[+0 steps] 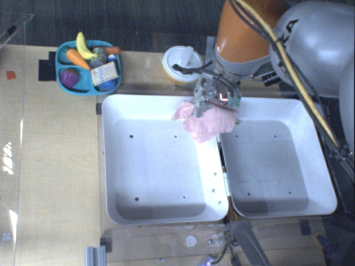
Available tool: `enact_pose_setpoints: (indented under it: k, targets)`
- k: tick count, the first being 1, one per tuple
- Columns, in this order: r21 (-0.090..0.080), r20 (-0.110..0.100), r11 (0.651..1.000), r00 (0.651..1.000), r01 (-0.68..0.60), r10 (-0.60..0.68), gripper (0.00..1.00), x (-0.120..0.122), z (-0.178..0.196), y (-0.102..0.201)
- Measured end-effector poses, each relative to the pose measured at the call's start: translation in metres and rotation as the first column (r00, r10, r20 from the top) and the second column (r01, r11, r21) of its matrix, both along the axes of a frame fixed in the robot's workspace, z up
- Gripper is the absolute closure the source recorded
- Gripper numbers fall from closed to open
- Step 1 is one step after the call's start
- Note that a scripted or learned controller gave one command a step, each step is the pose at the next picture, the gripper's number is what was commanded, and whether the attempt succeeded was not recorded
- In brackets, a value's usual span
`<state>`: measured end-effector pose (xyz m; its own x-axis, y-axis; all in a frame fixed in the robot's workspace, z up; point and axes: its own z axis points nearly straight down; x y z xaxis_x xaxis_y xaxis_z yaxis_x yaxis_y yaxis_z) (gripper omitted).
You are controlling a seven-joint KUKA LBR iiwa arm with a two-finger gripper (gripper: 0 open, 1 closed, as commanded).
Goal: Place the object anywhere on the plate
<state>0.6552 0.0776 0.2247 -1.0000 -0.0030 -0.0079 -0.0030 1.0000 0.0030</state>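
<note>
Desk (50, 165), two white bins (155, 165): we log a pink cloth (206, 122) gripped in the hand (213, 100), hanging below it, long axis crosswise; arm (249, 26) points downward.

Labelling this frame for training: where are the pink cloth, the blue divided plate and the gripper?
pink cloth (206, 123): camera view, middle of the bunched fabric.
blue divided plate (62, 86): camera view, left rim.
gripper (206, 100): camera view, between fingertips.

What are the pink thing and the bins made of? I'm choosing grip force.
Pink object: seemingly soft cloth, matte; it drapes in crumpled folds under the end effector. Left bin and right bin: probably rigid plastic, smooth and faintly glossy.
</note>
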Motion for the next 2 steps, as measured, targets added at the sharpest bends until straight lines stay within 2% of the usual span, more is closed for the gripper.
enact_pose_setpoints:
  k: [1, 2]
  targets:
    - [0.001, 0.001, 1.0, 1.0, 0.001, -0.001, 1.0, -0.0024, 0.0023, 0.0529]
    - [0.001, 0.001, 1.0, 1.0, 0.001, -0.001, 0.0, -0.0022, 0.0027, 0.0526]
